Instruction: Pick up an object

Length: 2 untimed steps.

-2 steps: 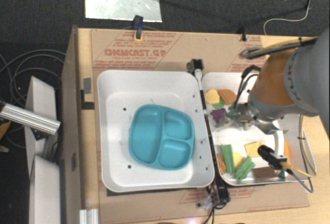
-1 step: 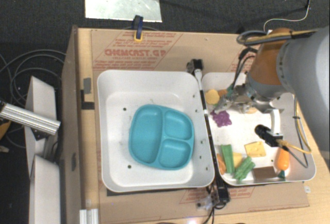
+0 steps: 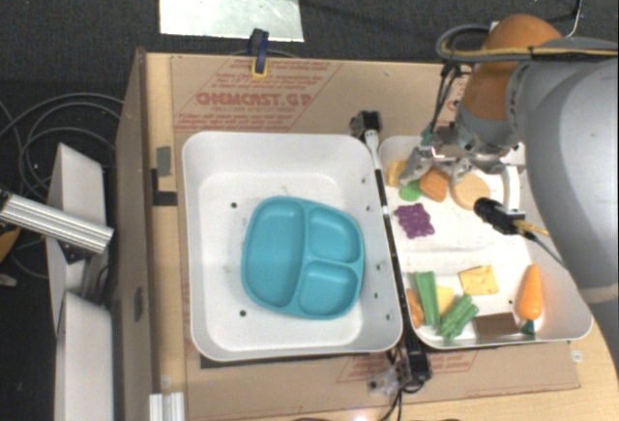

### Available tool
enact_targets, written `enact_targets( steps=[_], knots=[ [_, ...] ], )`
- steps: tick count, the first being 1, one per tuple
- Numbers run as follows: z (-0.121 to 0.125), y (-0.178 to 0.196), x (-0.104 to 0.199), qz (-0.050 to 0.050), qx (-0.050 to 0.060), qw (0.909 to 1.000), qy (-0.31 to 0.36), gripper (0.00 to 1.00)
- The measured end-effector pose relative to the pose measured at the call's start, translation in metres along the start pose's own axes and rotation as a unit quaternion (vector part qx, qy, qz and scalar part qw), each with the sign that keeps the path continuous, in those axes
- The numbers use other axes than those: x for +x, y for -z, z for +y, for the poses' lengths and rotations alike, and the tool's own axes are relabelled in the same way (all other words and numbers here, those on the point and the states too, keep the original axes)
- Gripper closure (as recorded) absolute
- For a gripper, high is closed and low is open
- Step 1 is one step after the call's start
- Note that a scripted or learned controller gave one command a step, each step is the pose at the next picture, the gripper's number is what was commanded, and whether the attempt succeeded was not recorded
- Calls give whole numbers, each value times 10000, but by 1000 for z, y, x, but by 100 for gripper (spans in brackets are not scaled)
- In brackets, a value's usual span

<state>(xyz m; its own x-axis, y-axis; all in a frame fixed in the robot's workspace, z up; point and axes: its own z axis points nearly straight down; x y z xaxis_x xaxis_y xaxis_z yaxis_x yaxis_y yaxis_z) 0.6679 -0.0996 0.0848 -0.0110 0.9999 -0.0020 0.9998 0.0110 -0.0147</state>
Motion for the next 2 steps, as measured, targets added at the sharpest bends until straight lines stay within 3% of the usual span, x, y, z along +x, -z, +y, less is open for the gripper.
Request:
enact_targets(
  steps=[1, 2],
  knots=[
    [-2, 0, 2, -28, -23, 10000, -35, 0],
    [-1, -1, -4, 11, -31, 10000, -46, 0]
  ],
)
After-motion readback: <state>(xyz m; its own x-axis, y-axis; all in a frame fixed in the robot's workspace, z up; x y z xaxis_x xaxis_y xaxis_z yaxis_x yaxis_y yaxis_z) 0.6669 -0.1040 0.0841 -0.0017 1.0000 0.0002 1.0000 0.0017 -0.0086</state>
